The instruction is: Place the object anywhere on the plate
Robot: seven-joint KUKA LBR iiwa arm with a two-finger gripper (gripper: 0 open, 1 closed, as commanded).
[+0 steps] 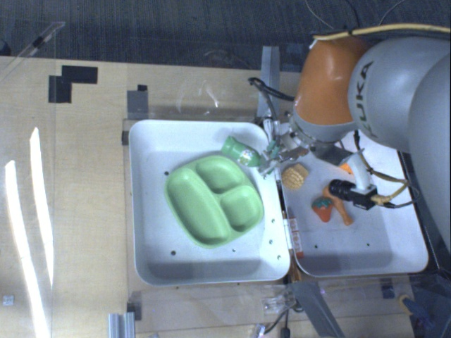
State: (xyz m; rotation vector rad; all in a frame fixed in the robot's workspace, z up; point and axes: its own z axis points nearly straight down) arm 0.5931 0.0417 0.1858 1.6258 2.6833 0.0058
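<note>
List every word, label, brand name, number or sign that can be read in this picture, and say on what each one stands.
"KUKA": dark letters running up the grey casing of the robot arm, partly cut off by the curve of the casing.
The narrow label strip on the rim between the two shallow white bins: printed, but too small and blurred to read.
The black square markings on the wooden bench: plain shapes, no text.

Readable text: partial "KUKA" lettering, dark on grey, on the arm casing just right of the orange band; only "UKA" reads clearly, letters running near vertical, curved with the housing

Narrow label strip on the rim between the two white bins, reddish marks on it, too small to read

No other legible labels, numbers or signs on bench or bins
</note>
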